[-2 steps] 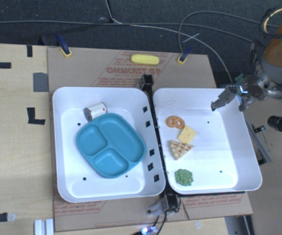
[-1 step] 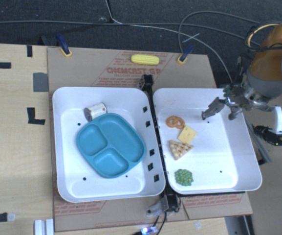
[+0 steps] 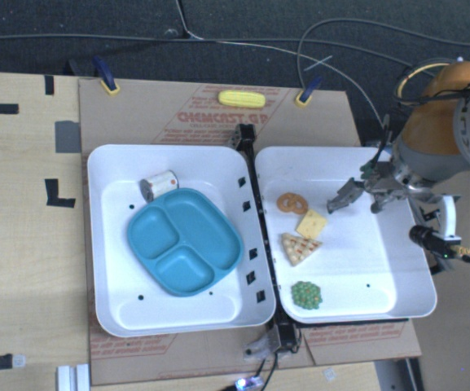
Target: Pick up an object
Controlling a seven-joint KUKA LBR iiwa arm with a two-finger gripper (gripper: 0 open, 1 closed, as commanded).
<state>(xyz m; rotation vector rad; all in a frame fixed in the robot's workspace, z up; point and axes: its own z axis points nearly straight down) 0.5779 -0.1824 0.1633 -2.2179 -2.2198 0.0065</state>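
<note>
In the right bin (image 3: 397, 300) lie a brown pretzel (image 3: 292, 204), a yellow cheese block (image 3: 312, 223), a tan wedge of toast (image 3: 300, 248) and a green broccoli piece (image 3: 306, 294). My gripper (image 3: 359, 202) hangs over the upper right part of this bin, to the right of the pretzel and cheese. It is open, its two dark fingers are spread apart, and nothing is between them. The left finger's tip is a short way from the cheese block and does not touch it.
The left bin (image 3: 104, 218) holds a blue divided plate (image 3: 184, 240) and a small white cup (image 3: 160, 185) on its side. A yellow object (image 3: 241, 98) lies on the cardboard behind the bins. Cables run across the dark floor at the back.
</note>
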